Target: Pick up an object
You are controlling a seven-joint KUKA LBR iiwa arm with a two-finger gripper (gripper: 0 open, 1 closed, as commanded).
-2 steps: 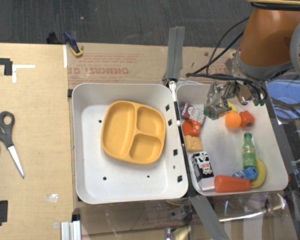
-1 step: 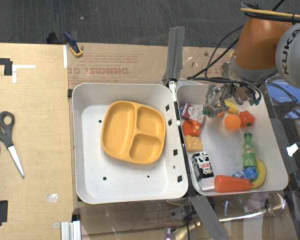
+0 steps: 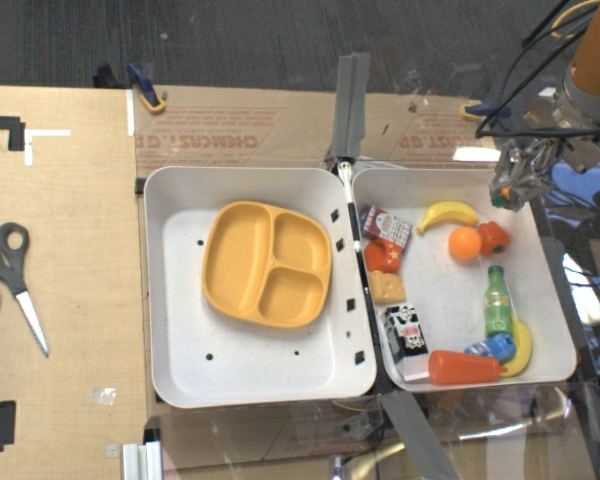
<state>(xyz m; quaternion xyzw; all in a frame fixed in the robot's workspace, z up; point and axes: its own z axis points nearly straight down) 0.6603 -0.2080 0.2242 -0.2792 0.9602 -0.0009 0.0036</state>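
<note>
My gripper [image 3: 517, 176] hangs over the far right corner of the right bin [image 3: 555, 268], above the rim. A small green and dark bit shows at its lower tip, and I cannot tell what that is. In the right bin lie a banana [image 3: 447, 213], an orange [image 3: 465, 243], a red pepper-like piece [image 3: 493, 235], a red carton [image 3: 387, 226], a red fruit [image 3: 382, 257], a tan cracker [image 3: 387, 287], a black-and-white carton [image 3: 407, 330], a green bottle [image 3: 497, 303] and an orange-red carrot [image 3: 464, 368].
The left bin [image 3: 170, 298] holds a yellow divided plate [image 3: 267, 264]. A second banana [image 3: 521, 349] and a blue item [image 3: 491, 347] lie by the right bin's near right corner. Scissors [image 3: 16, 280] rest on the bench at the left. Cables hang near the arm.
</note>
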